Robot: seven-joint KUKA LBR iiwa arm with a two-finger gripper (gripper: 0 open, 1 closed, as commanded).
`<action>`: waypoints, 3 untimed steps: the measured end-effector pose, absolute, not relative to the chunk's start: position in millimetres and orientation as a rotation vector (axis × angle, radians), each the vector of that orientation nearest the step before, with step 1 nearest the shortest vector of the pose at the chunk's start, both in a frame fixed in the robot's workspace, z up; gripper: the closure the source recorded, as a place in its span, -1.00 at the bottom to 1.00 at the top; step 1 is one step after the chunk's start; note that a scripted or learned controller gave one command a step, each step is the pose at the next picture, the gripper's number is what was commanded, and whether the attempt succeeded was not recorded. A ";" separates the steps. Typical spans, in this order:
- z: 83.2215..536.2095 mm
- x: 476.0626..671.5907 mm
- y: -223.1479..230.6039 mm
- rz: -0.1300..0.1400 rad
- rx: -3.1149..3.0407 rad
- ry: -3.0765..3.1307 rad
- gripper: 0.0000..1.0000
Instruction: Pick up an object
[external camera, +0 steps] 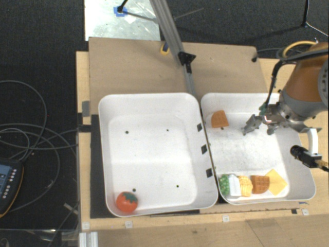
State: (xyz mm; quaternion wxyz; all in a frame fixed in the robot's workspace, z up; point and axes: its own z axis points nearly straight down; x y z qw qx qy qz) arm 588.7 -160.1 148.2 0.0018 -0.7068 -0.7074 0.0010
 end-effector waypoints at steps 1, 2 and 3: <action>95.9 588.2 -159.5 0.003 -2.218 -2.220 -1.00; 110.1 590.3 -160.4 -0.004 -2.223 -2.224 1.00; 175.0 593.3 -162.6 -0.007 -2.222 -2.231 1.00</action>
